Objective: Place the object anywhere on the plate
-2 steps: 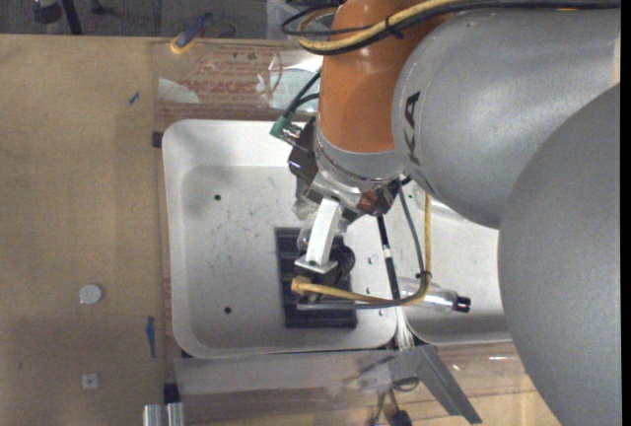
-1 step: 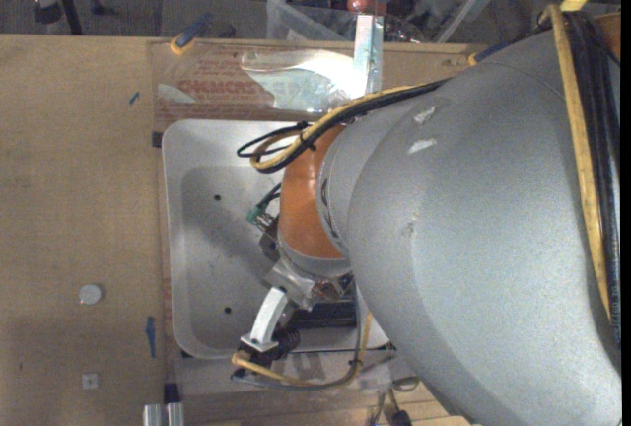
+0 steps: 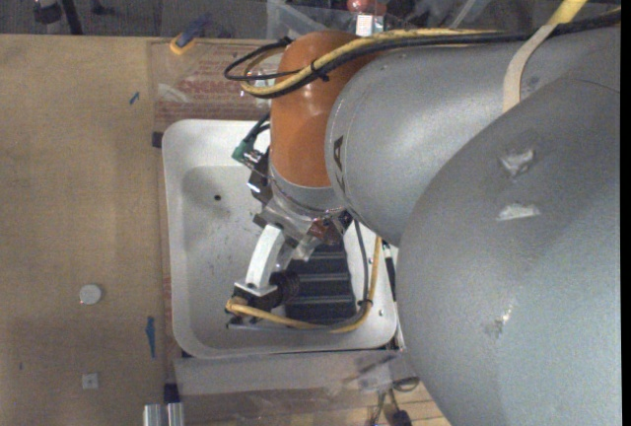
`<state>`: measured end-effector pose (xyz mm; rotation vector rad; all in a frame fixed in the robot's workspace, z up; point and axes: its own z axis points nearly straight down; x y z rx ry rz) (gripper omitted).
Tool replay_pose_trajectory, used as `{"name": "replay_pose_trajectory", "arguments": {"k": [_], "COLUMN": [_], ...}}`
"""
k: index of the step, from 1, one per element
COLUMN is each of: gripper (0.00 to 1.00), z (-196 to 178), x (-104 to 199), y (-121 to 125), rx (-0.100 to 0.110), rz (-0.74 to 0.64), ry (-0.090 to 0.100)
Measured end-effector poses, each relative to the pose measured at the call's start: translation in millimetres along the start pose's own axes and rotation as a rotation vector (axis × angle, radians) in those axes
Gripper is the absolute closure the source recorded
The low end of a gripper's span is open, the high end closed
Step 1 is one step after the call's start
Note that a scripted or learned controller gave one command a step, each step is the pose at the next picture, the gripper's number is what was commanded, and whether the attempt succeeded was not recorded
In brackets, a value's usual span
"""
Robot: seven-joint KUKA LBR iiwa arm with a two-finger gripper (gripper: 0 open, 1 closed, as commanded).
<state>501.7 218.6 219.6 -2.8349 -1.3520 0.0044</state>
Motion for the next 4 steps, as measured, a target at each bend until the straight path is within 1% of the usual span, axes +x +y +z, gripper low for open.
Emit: {"name": "replay_pose_trajectory", "arguments": {"k": [1,2,3,4], "gripper": [1.0,1.0,1.0,1.0], "z": [58.5,83.4,51.6,93.2], "x": [-62.2,47.9,94.0,9.5], "y": [20.8,48.8,104.8,113.7], "rx": [0.001,0.0,-0.002,0.002], "rz": [0.019,-0.101,-0.331,-0.692], "ry": [-0.001,0.0,0.002,0.0]}}
